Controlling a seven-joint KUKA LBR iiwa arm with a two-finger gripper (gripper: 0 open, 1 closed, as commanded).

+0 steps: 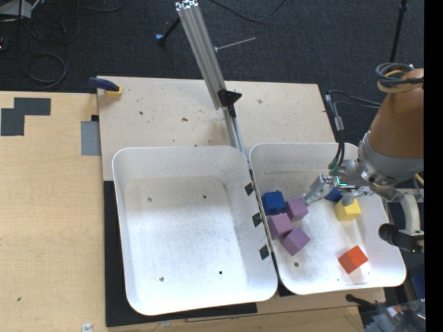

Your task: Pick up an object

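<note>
In the right bin [387, 272]: three purple cubes [288, 225], one blue, yellow, orange; hand [331, 188] grip unclear.

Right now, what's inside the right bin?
The right bin holds a blue block, three purple blocks, a yellow block and an orange block. The gripper covers whatever lies beneath it.

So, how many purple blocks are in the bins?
3, all in the right bin, left part: one beside the blue block, one just below, one lowest. The arm may hide more.
</note>
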